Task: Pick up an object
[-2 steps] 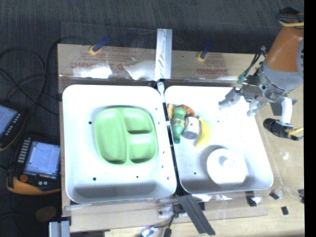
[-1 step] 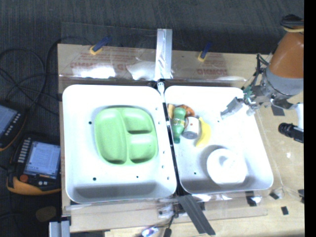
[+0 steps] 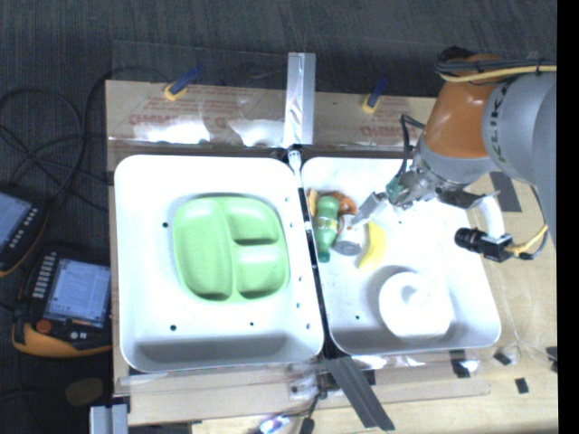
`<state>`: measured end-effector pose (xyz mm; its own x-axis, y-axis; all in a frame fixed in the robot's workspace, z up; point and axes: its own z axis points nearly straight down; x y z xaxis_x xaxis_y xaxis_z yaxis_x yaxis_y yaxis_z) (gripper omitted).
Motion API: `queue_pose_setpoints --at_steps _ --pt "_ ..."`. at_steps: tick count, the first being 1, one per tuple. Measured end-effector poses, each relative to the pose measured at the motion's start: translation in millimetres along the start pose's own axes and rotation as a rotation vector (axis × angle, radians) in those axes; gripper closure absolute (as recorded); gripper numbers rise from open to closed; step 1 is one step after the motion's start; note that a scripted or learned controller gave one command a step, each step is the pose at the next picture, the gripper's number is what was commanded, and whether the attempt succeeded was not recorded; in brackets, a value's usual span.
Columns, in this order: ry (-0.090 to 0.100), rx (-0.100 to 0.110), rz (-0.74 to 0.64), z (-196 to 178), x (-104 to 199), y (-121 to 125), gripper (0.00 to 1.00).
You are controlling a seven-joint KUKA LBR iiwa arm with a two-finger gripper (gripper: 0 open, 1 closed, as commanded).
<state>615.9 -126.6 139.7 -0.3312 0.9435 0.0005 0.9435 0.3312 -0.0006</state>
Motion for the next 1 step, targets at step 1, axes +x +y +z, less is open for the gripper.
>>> queue_pose_setpoints --at_steps 1 --pt "-0.004 -0.012 0.296 50.2 -7.7 0.5 0.00"
